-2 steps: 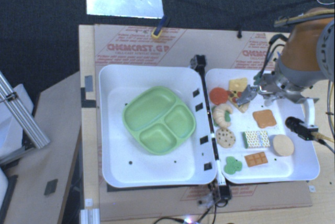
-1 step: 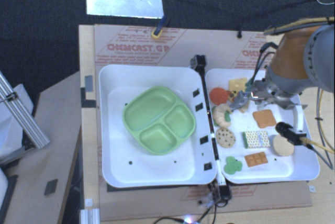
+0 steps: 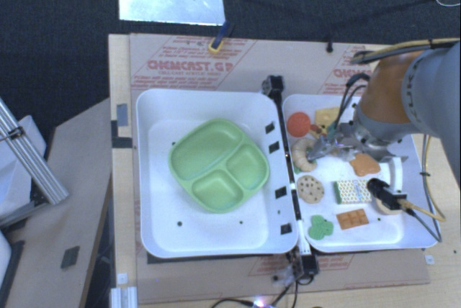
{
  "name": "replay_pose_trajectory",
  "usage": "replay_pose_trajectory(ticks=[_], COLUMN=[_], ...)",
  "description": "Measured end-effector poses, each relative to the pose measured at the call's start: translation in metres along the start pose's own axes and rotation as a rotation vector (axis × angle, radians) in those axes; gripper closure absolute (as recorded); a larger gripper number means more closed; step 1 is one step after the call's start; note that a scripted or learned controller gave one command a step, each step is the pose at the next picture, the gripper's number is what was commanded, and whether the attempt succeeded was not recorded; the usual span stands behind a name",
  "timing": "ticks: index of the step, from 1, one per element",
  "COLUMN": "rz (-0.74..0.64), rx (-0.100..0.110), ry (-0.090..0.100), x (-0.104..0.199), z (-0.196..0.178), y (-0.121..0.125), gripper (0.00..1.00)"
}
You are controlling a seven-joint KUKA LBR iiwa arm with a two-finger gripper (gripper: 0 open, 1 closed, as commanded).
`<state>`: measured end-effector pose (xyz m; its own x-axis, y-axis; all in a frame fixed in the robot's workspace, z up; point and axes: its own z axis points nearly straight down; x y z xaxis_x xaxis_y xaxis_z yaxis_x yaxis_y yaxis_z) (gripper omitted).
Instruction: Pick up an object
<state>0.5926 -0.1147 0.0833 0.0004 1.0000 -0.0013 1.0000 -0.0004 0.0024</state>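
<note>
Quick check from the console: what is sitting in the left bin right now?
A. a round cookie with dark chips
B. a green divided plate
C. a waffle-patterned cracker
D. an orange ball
B: the green divided plate lies alone in the left bin, while the cookie, orange ball and cracker are all in the right bin.

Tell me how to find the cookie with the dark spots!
Look in the right white bin, the one crowded with toy food. Along its left wall, below the pale curled shrimp-like toy, lies the round tan cookie with dark chips. It is the only speckled round piece; the green broccoli-like toy below it is lumpy and plain.
</note>
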Motion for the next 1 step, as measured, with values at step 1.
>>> replay_pose_trajectory(ticks=[1], rz=[-0.001], rx=[-0.003], ry=[0.002], x=[0.0006], z=[-0.0131], y=[0.0014], gripper=[1.0])
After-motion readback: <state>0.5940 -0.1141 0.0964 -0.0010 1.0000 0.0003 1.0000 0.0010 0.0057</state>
